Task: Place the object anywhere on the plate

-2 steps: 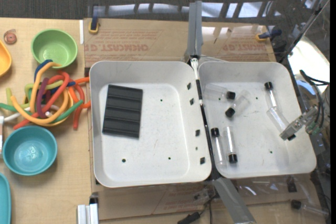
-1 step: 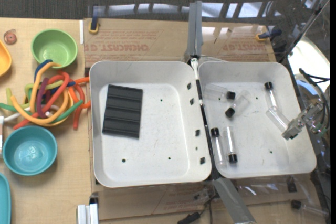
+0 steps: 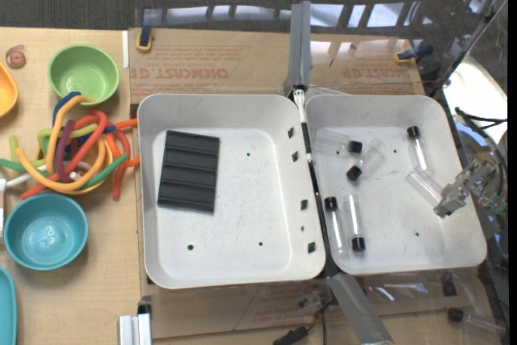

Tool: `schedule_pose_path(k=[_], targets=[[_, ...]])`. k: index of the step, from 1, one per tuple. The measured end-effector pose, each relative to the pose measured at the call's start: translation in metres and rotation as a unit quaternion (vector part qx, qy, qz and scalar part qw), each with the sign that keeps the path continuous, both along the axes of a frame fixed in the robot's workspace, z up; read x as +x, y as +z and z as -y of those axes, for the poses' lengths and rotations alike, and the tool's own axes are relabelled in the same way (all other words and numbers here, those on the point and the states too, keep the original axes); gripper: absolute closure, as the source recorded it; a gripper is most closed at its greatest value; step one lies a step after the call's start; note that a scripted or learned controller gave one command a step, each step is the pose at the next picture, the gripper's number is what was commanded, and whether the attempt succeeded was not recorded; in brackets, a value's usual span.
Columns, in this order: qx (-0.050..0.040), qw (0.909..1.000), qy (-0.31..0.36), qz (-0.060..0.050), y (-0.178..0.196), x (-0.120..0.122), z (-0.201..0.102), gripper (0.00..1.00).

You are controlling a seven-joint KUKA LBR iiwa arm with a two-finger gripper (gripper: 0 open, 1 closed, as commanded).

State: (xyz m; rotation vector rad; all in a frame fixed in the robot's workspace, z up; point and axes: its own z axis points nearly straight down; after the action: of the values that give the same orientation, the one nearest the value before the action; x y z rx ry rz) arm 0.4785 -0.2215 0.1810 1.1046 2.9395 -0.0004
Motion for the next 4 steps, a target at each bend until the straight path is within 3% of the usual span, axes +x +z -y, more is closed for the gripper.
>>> schedule_pose_path(k=[3,4], targets=[[0.0003,0.9863,0.165,0.0,-0.018,0.0,0.0,1.0],[-0.0005,0.98,0.199,0.001,0.006,0.001,0.0,1.0]])
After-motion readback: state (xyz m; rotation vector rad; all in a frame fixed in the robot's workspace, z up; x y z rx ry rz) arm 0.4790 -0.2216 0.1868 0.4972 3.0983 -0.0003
